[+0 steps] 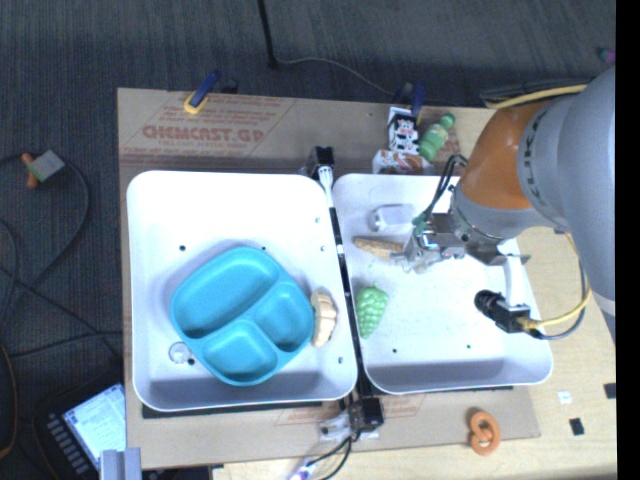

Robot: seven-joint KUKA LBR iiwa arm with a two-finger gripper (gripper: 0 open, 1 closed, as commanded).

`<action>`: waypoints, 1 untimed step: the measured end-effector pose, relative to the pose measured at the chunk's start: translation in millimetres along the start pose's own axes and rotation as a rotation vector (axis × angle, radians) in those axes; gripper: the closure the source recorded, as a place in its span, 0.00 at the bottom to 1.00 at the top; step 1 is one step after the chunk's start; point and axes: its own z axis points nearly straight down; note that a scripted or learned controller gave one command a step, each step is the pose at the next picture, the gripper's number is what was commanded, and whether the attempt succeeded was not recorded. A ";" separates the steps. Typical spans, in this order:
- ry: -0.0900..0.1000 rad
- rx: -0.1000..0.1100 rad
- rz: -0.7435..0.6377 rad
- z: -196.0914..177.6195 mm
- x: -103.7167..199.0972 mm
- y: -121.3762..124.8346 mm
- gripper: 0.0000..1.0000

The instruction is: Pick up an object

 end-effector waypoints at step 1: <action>-0.002 -0.004 -0.001 -38.4 0.3 89.5 1.00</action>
